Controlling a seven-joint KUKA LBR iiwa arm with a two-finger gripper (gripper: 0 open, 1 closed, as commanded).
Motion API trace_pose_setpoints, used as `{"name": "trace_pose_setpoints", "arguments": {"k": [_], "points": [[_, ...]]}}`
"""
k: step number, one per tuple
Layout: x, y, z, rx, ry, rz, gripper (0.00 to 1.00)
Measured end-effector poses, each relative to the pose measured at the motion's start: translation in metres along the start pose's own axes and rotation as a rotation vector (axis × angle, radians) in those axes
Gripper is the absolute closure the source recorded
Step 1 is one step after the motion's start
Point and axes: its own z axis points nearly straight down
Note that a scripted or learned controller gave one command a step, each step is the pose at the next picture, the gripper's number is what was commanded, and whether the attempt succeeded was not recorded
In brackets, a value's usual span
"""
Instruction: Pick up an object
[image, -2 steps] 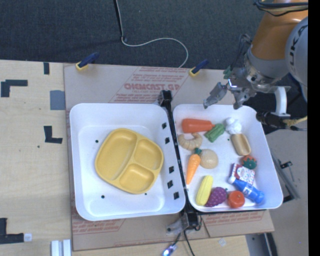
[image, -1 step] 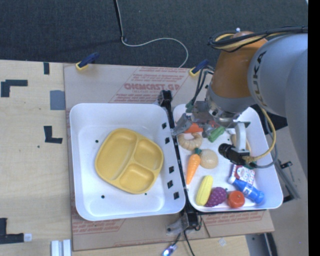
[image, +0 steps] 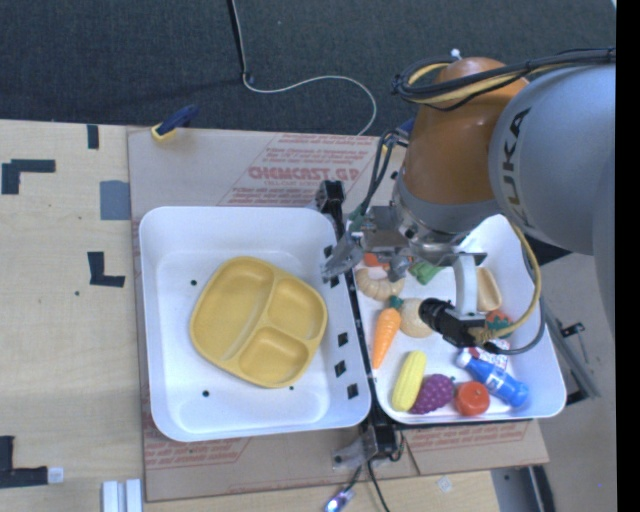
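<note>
Carrot (image: 384, 336) lies in the right bin (image: 548, 392), just beside the divider. Gripper (image: 385, 262) hangs above the carrot's top end; finger state cannot be told. Step: approach. Next: descend, close.

Orange carrot (image: 384, 336), yellow corn (image: 408, 380), purple grapes (image: 434, 392), red tomato (image: 472, 399): right bin, 6 o'clock side.

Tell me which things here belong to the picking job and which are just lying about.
Job: gripper; right bin holding carrot, corn, grapes, tomato, blue bottle.
Lying about: yellow divided plate in left bin; blue clip; white cable.
</note>
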Motion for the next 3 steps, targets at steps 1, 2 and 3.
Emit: {"name": "trace_pose_setpoints", "arguments": {"k": [1,2,3], "points": [[0.108,-0.045,-0.083,-0.005,0.001,-0.005,0.0],[0.155,-0.038,-0.248,-0.017,0.005,-0.001,0.0],[0.198,-0.062,-0.207,0.004,-0.004,0.001,0.0]]}}
